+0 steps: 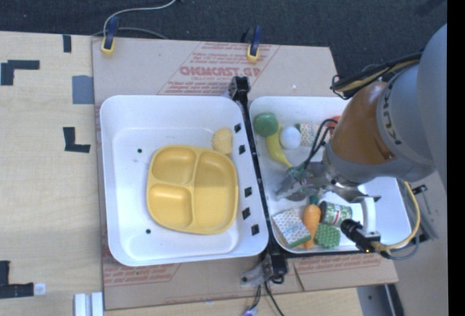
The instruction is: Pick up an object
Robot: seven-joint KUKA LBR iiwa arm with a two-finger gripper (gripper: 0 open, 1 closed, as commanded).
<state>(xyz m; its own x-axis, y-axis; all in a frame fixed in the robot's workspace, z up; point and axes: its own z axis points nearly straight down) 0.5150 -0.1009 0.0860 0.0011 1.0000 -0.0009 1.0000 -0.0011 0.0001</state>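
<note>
Gripper [294,182] hangs low at the right bin's [404,209] centre, over bare floor beside the banana [277,150]; finger state unclear. Nothing visibly grasped; the pick seems undone.

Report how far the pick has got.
Done: the arm has reached into the right bin. In hand: the gripper sits low among the toys, near the banana and carrot; nothing visibly between its fingers. Left: grasp and lift. The yellow divided plate sits in the left bin.

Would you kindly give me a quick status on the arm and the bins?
Gripper low in right bin, nothing seen between fingers. Banana, green ball, carrot crowd close. Yellow tray in left bin.
</note>
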